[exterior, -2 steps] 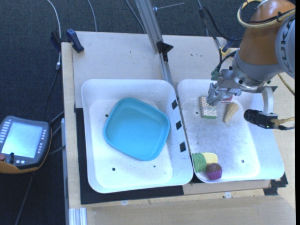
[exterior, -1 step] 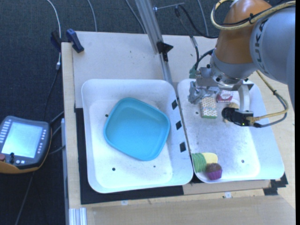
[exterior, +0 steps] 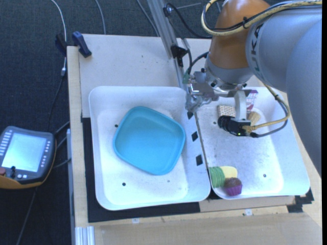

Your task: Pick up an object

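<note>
Grey arm [exterior: 286, 40] in from 3 o'clock over 2 white bins [exterior: 102, 98]. Square blue plate [exterior: 149, 139] in the left bin. Gripper [exterior: 193, 102] above the divider, spread or pressed together: cannot tell. Likely target: tan waffle piece [exterior: 225, 109] at its 3 o'clock; shift over, descend squarely, clear of the wall. Yellow-green toy [exterior: 223, 173], purple toy [exterior: 234, 187] at the right bin's 7 o'clock.

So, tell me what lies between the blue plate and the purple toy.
In the camera view, past the blue plate come the bins' joined rims, then a green-and-yellow toy right beside the purple toy.
</note>
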Motion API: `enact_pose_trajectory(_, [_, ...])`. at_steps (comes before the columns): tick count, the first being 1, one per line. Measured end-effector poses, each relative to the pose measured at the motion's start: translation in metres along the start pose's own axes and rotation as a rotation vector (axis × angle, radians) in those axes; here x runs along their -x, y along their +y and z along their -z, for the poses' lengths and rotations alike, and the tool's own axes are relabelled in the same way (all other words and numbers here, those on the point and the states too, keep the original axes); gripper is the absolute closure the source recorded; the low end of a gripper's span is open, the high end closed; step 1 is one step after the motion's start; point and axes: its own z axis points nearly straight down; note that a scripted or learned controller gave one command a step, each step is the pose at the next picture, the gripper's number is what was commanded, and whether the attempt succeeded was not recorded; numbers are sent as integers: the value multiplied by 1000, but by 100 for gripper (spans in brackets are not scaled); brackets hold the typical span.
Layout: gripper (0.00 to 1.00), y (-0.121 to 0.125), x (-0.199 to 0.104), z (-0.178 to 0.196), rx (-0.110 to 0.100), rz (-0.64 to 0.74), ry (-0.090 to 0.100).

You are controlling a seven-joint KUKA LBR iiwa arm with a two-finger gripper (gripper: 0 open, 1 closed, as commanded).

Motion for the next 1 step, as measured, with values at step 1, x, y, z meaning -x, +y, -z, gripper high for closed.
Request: enact_pose_trajectory(1, [100, 21, -42, 15, 2, -1, 0])
